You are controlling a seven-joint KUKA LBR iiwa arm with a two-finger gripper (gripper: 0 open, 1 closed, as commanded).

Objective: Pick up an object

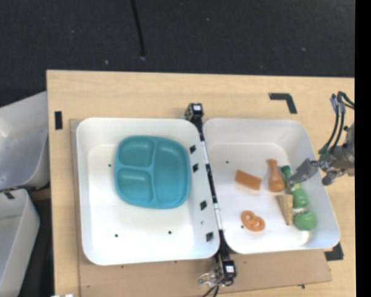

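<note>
1. the wooden bench carried two shallow white bins side by side, joined along a central seam with black clips.
2. the left bin held one teal divided tray, lying flat in the upper middle of the bin floor with its three compartments facing up.
3. the right bin held all the small objects, grouped in its right half.
4. an orange block lay near the middle of the right bin, apart from the other items.
5. an orange pretzel-shaped piece lay below the block, toward the front of the bin, touching nothing else.
6. an orange bottle-shaped piece lay just right of the block, its narrow end pointing to the back of the bin.
7. a tan wedge lay below the bottle-shaped piece, beside a group of green pieces that ran along the right wall of the bin.
8. the gripper reached in from the right edge, low over the right wall of the right bin, with its tip just above the uppermost green piece and next to the orange bottle-shaped piece.
9. the state of the tool could not be determined at this resolution, and no object was visibly held by it.
10. cables ran along the arm at the far right.
</note>
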